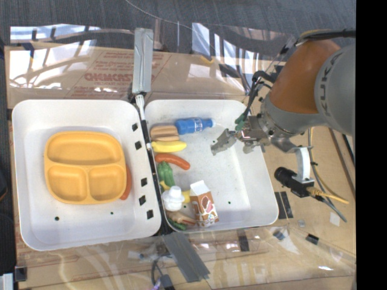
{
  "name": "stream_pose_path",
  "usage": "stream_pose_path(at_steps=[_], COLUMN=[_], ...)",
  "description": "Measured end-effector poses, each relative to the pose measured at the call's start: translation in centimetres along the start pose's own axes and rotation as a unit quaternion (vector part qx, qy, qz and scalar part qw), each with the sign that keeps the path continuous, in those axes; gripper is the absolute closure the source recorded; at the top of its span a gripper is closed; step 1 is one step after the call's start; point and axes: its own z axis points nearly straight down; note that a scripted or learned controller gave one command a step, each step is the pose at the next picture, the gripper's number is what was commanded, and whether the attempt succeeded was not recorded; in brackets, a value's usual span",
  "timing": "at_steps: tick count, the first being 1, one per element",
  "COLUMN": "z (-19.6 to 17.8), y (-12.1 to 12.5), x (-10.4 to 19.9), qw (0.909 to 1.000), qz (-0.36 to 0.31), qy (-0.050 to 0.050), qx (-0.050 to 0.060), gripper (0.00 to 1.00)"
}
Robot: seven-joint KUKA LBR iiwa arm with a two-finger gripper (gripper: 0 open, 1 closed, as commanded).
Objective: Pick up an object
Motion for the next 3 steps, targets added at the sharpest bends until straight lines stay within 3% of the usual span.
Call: stream_pose_path(at_steps=[1,2,3], z=[9.3,1.9,13.3], y=[-6.4,-4.2,-6.2], x=[4.1,4.2,4.6], qw=[1.0,0.9964,0.9975], qz=[0.0,-0.085,-0.071], qy=[0.001,-0.001,0.0], qx=[0.003,-0.003,0.0], gripper=[0.0,0.0,0.0])
